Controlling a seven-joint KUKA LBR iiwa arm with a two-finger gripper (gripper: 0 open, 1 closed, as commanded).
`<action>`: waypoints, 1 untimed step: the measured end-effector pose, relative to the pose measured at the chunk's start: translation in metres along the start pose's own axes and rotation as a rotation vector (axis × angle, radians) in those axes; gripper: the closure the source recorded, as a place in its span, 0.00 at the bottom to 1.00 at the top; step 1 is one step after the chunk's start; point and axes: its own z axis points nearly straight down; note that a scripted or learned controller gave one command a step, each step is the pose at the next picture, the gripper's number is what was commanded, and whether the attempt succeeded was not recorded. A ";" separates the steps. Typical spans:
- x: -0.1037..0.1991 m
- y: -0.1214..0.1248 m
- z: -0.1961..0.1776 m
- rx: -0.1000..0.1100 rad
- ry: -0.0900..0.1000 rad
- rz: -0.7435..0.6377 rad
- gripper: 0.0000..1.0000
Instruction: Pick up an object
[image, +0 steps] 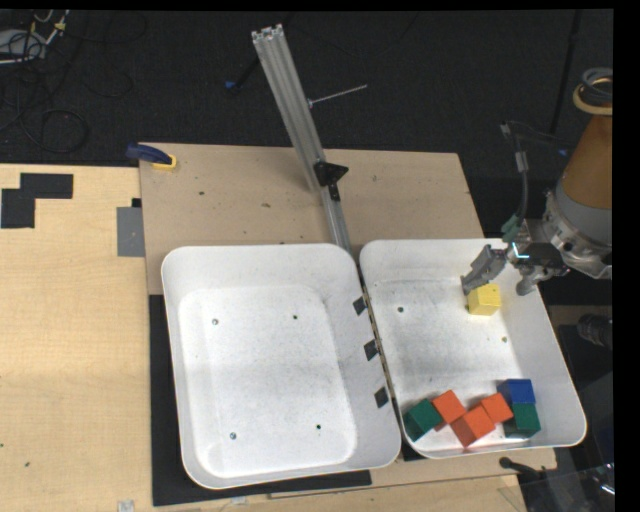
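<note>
- Pale wood counter (240, 200) carries 2 white bins; we see the left bin (190, 275) bare.
- Our hand (502, 270) hangs spread wide in the right bin (560, 360), gripping nothing, a yellow cube (485, 300) just below it.
- Other cubes (475, 412) crowd the near corner, harder to reach.

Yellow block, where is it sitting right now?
The yellow block lies in the right bin, near its far right corner, just below the hand and well apart from the cluster of blocks at the near edge.
</note>
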 end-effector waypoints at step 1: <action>-0.001 0.000 -0.002 -0.005 -0.001 0.002 0.00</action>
